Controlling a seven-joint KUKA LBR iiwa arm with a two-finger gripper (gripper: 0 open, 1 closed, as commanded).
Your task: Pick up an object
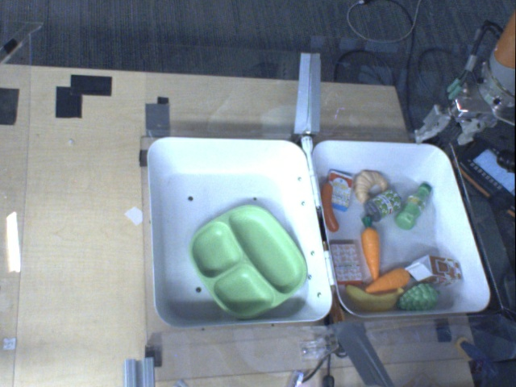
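Arm parked up at the bench's far right corner, gripper (458, 113) hanging just outside the right bin's (466, 216) far right corner, over the dark clutter beside the bench, nothing visibly in its grasp, and how far its pincer is spread I cannot tell at this size. Left bin (169, 216) carries a green tray (248, 258) with three compartments, sitting toward the near right part of that bin, slightly turned. Right bin is the busy one: a croissant (369, 184) near its far edge, a red and white packet (341, 192) just left of it, and a thin red item (328, 208) lying along the left wall. A can (382, 205) lies beside a green bottle (414, 205), both about mid-bin, bottle on the right. A carrot (370, 251) lies lengthwise below the can, with a waffle-patterned card (346, 263) flat to its left. Along the near edge: a banana (369, 298), a second carrot (389, 280) touching it from above, a knobbly green piece (418, 297) at the right, and a small brown and white carton (439, 269) behind that.
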